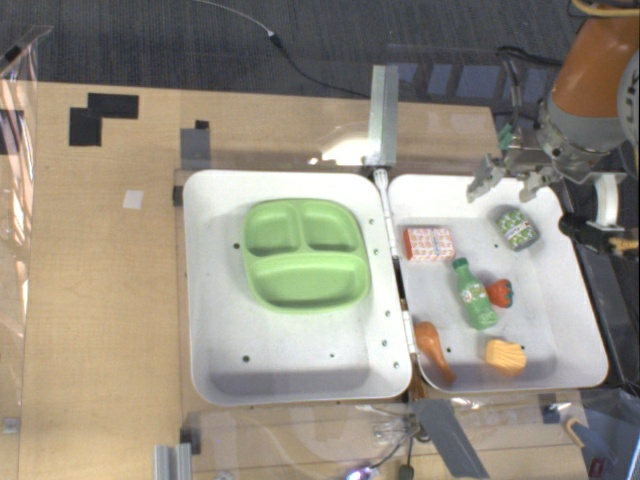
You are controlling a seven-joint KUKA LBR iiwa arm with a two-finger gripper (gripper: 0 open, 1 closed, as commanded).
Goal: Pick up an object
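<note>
A grey KUKA arm with an orange band reached in from the right and held its gripper above the far edge of the right bin, its two fingers spread apart with nothing between them. Below and just toward the near side lay a small green-and-white packet, the nearest candidate for the pick, resting near the bin's far right corner and not touched by the fingers. Further in sat a red-and-white patterned box, a green bottle lying on its side with a red strawberry-like toy just beside it, an orange carrot-shaped piece against the near left wall, and a yellow-orange block near the front. The left bin held a green divided plate, and both bins stood side by side on the wooden table. The step in hand appeared to be the approach, with no object yet grasped. The next move would likely call for the gripper to shift slightly toward the packet, descend with the fingers straddling it, and close squarely; the packet's small size and nearness to the bin wall could make a clean grip uncertain.
</note>
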